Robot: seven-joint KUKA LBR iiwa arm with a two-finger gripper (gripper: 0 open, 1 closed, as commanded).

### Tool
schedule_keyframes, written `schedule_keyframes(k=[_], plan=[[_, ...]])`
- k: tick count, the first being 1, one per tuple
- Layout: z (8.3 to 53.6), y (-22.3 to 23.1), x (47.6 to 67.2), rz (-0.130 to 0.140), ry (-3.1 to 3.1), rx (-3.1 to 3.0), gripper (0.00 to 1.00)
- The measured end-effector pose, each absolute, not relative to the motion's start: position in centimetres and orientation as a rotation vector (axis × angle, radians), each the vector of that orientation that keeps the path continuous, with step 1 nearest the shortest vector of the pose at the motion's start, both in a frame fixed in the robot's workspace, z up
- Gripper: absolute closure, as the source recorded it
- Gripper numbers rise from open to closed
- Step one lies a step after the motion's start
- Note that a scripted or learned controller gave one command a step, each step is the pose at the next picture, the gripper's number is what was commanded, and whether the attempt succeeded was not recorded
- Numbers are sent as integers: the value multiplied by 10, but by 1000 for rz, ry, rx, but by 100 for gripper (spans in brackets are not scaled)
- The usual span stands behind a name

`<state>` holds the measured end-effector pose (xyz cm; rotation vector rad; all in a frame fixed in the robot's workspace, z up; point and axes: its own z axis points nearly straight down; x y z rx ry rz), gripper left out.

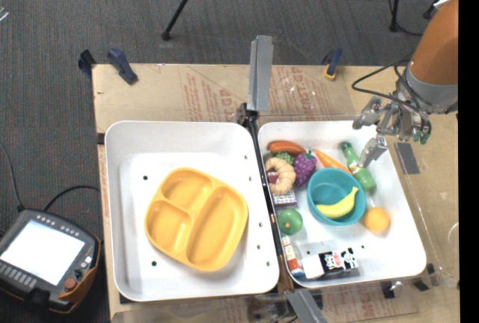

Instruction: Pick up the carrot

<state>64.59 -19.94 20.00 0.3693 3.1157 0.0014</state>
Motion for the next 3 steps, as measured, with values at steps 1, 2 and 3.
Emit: schedule_keyframes(k=[1, 2, 3], plan=[[87, -168, 633, 2, 2981, 995, 0], [91, -108, 611, -20, 3021, 826, 0], [110, -167, 619, -1, 3020, 853, 0]])
